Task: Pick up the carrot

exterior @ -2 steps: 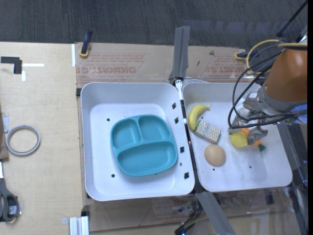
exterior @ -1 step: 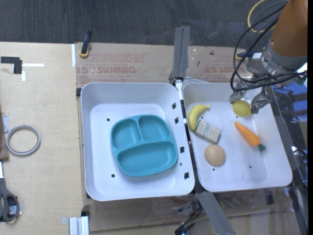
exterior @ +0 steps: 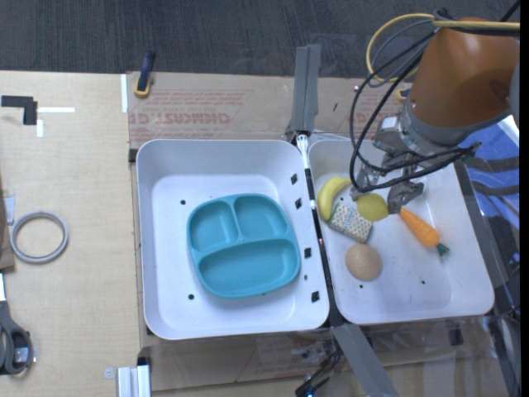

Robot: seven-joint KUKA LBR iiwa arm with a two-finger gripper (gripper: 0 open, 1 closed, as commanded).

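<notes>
Leftmost, a grey tape ring (exterior: 37,236) lies on the wooden bench (exterior: 74,304). Next, the left white bin (exterior: 153,222) holds 1 blue plastic divided plate (exterior: 244,244). In the right white bin (exterior: 397,300), a yellow banana (exterior: 331,195), a speckled sponge block (exterior: 352,222), a yellow lemon (exterior: 373,208) and a tan egg-shaped ball (exterior: 362,262) crowd together. The orange carrot with a green tip (exterior: 421,230) lies just right of them. The gripper (exterior: 388,193) hangs above the lemon, beside the carrot's upper end; whether it is released or clenched, I cannot tell.
</notes>
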